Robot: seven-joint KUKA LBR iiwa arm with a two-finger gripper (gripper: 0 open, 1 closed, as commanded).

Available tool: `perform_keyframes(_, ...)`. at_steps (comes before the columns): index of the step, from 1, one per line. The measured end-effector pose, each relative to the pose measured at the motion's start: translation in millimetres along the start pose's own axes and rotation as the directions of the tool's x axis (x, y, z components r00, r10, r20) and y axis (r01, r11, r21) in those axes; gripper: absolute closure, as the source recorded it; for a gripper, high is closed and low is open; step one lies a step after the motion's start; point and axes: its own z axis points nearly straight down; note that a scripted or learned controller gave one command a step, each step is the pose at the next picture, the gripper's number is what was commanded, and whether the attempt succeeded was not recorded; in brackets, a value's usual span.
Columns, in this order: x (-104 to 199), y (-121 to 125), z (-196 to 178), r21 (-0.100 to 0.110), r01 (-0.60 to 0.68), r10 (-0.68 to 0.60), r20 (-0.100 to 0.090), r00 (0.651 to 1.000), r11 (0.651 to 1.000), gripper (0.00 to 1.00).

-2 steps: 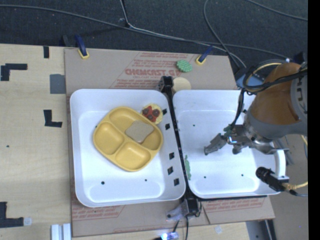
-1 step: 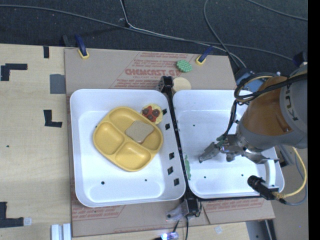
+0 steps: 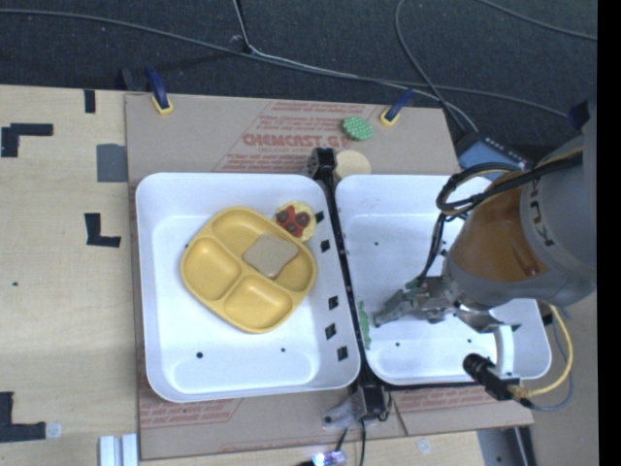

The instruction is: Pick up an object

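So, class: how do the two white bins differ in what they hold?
The left bin holds a yellow divided plate bearing a tan slab, with a small red-and-yellow item beside the plate; the right bin holds the arm's gripper. The plate takes up much of the left bin; the right bin's floor shows mostly bare white. Both are shallow, white and rectangular.

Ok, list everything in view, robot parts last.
bins: 2, white, side by side on the bench
tray: 1, yellow, sectioned, in the left bin
slab: 1, tan-grey, lying on the tray
red item: 1, red and dark, at the tray's upper right edge
green disc: 1, on the cardboard above the bins
clamps: 2, blue and yellow, at the cardboard's top edge
arm: 1, grey with orange band, over the right bin
gripper: 1, low in the right bin
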Motion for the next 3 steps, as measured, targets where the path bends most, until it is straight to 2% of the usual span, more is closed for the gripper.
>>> perform_keyframes(1, -0.5, 1.1, -12.8, -0.003, 0.0, 0.0, 0.001, 1.0, 1.0, 1.0)
perform_keyframes(3, 9.3, -4.2, -105.2, -0.003, 0.001, -0.001, -0.001, 1.0, 1.0, 1.0)
